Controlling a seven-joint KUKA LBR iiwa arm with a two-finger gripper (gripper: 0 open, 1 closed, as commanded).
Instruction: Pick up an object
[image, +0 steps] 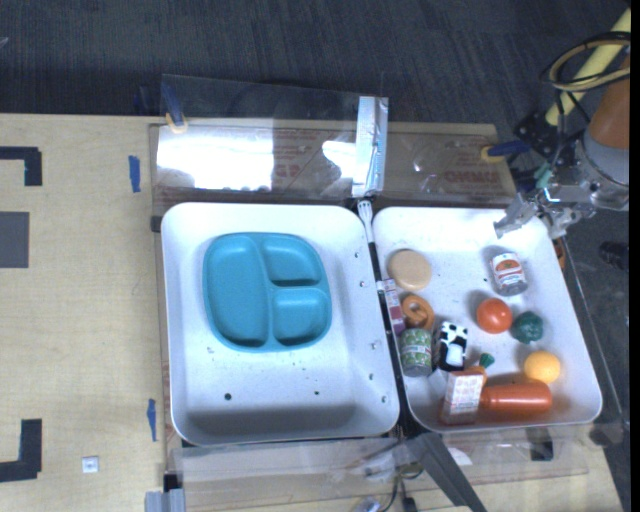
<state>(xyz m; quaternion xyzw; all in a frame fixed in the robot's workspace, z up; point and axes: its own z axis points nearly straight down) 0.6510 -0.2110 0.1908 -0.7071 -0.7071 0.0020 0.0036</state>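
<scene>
The right bin (455, 232) holds several small objects. A tan round bun (410, 268) lies at its left. A small can with a red label (508, 271) stands near the far right. Close together sit an orange-red tomato (493, 315), a dark green ball (527, 326) and a yellow lemon (542, 367). A long orange-red piece (515, 398) and a red and white box (463, 393) lie along the near wall. My gripper (532, 208) hangs over the bin's far right corner, apart from all of them and nearest the small can.
The left bin (190, 380) bears a blue divided plate (267, 289). A brown ring (417, 311), a green-labelled can (416, 350) and a black and white toy (454, 345) crowd the right bin's left side. Clear plastic sheets (300, 150) stand behind both bins.
</scene>
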